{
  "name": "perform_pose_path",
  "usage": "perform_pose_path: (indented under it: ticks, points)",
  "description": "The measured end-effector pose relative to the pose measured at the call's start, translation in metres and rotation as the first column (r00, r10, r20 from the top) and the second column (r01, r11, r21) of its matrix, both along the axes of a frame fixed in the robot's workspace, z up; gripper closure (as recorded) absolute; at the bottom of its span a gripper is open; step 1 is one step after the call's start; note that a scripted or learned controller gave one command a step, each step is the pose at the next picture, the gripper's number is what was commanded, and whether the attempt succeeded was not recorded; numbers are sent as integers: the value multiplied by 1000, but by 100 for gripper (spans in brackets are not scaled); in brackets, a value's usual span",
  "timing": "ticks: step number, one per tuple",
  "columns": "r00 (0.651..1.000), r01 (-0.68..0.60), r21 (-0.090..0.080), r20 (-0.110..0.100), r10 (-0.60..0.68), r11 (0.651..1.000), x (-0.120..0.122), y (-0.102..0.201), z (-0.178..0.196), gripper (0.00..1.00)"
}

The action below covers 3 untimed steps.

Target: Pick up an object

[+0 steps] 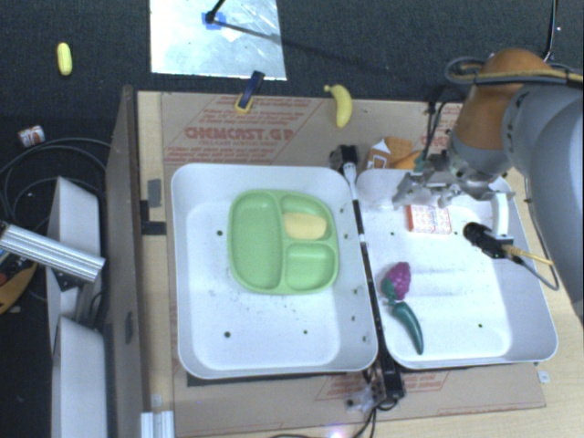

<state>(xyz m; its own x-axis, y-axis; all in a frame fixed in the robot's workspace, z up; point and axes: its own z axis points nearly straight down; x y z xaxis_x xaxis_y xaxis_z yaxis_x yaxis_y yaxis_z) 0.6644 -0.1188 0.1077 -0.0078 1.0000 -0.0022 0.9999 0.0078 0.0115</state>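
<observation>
Red-white packet [429, 218] just below fingers [422, 191]

We see the bench [228, 121], cardboard-topped, carrying 2 white bins [205, 345] side by side and a yellow banana [341, 104] near its far edge.

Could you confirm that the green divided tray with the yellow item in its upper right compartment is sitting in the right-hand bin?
Not quite: the camera view shows the green divided tray, with the yellow item in its upper right compartment, sitting in the left-hand bin, not the right-hand one.
</observation>
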Motion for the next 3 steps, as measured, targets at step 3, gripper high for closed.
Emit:
perform_pose_path:
  ticks: [3]
  points:
    - [1000,5,0,5,-5,1000,9,-33,-16,0]
